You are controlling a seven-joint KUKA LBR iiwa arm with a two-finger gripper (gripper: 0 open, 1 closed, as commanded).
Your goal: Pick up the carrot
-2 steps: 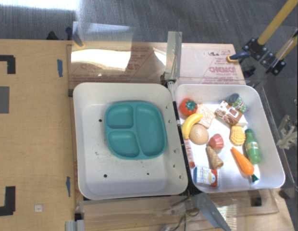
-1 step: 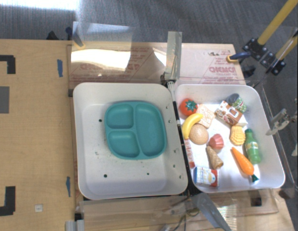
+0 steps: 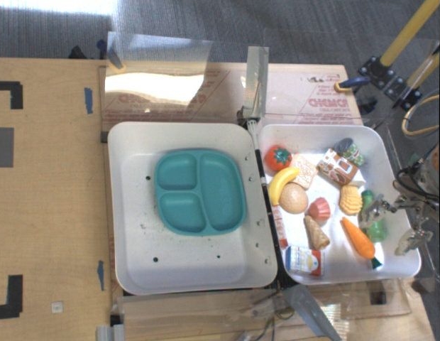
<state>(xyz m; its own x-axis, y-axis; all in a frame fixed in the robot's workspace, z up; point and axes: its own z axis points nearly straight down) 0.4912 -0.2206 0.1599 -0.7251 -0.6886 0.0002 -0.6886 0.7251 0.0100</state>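
The carrot (image 3: 358, 238) is orange with a small green tip. It lies flat on the floor of the right white bin (image 3: 401, 261), near its front right corner, slanting from upper left to lower right. A green toy vegetable (image 3: 376, 229) sits just to its right and a yellow corn cob (image 3: 351, 199) just behind it. Nothing covers the carrot.
The right bin also holds a tomato (image 3: 279, 158), a banana (image 3: 282, 183), a tan round piece (image 3: 294, 199), a pink cup (image 3: 319, 209), a cone (image 3: 316, 231), a small carton (image 3: 304, 260) and a snack box (image 3: 337, 168). A teal divided plate (image 3: 201, 190) lies in the left bin (image 3: 128, 212). Metal clamps and cables (image 3: 411, 222) crowd the right bin's outer edge.
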